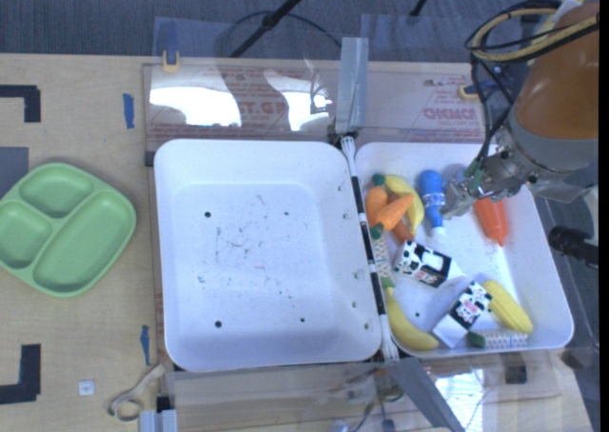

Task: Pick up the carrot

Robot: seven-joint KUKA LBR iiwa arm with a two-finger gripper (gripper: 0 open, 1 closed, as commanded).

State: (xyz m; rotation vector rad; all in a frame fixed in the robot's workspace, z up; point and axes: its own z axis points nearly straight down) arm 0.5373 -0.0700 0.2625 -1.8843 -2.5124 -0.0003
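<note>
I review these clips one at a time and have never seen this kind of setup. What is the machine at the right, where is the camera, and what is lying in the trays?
There is one camera, fixed above a wooden bench and looking down at a slant. The grey and orange shape at the right is a robot arm; its pincer is low over the right bin. I cannot tell whether it holds anything.

The right bin holds toy food: a carrot beside the pincer, a blue bottle, orange pieces, two bananas and two black-and-white cartons. The left bin shows scuff marks on its floor. A green divided plate sits on the bench at far left.
</note>
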